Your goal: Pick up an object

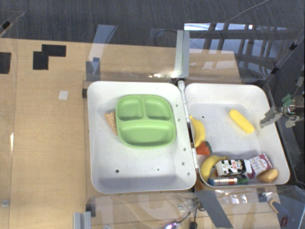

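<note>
The right bin (224, 97) holds a yellow corn cob (241, 121) near its middle right. A banana (198, 130) lies along its left wall, with a red fruit (203, 149) just below it. Along the front wall sit a second banana (209, 164), a black-and-white carton (232, 166), a purple carton (260, 163), an orange piece (269, 176) and a marker (223, 181). My gripper (279, 114) pokes in at the right edge, over the right bin's right rim and to the right of the corn, touching nothing.
In the left bin (102, 171), a green divided plate (145, 120) lies upside-up with a tan cracker (111, 122) tucked under its left edge. A metal divider (187, 128) separates the bins. Clear panels stand around the bench.
</note>
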Motion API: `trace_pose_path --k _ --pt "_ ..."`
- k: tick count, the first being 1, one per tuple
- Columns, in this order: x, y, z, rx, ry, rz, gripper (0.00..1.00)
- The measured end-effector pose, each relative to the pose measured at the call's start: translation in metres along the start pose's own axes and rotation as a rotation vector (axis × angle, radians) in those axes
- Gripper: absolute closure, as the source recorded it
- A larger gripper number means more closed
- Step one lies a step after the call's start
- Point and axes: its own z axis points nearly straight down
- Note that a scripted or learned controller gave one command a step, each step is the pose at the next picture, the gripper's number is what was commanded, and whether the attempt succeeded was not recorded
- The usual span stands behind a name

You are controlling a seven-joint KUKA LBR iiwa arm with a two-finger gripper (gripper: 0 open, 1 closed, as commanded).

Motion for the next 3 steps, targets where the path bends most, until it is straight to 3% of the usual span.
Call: trace_pose_path --k 1,2,3 --pt "0.011 0.059 0.069 0.0 0.001 0.195 0.0" --pt "0.012 0.082 0.173 -0.003 0.0 0.229 0.0" --pt "0.013 0.084 0.162 -0.006 0.0 0.223 1.0"
